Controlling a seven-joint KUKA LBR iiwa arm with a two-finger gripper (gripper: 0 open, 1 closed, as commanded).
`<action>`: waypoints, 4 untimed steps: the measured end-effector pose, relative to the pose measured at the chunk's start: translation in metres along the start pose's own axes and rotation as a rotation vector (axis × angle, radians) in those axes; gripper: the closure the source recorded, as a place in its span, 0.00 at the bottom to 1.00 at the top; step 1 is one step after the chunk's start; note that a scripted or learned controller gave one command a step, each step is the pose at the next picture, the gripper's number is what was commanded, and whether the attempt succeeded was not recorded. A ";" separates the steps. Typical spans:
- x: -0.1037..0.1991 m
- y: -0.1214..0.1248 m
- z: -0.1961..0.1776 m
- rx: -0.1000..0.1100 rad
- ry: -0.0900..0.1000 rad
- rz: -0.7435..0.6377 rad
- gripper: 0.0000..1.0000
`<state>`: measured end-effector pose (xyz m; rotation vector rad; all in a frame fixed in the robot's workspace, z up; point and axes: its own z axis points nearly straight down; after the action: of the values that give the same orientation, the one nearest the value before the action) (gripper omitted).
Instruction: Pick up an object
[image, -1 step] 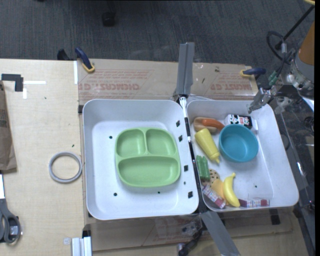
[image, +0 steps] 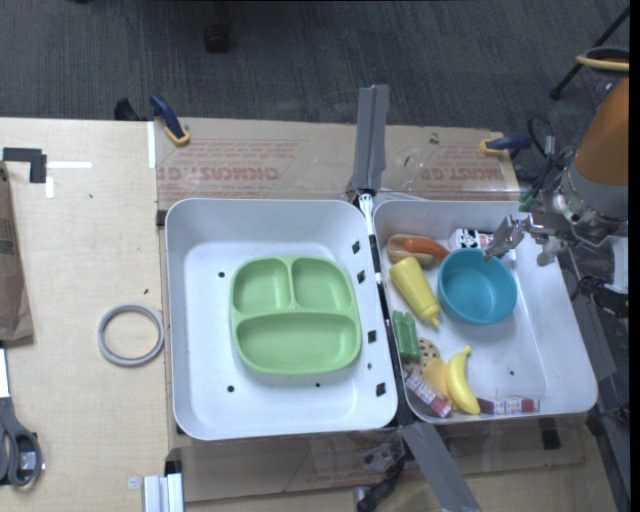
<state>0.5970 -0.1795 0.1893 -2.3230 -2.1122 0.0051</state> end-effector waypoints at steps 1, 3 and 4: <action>0.042 0.027 0.098 -0.002 0.000 0.020 0.00; 0.066 -0.020 0.099 -0.001 0.001 -0.123 0.00; 0.074 -0.039 0.097 -0.005 -0.002 -0.203 0.00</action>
<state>0.5647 -0.1025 0.0926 -2.1010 -2.3401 0.0015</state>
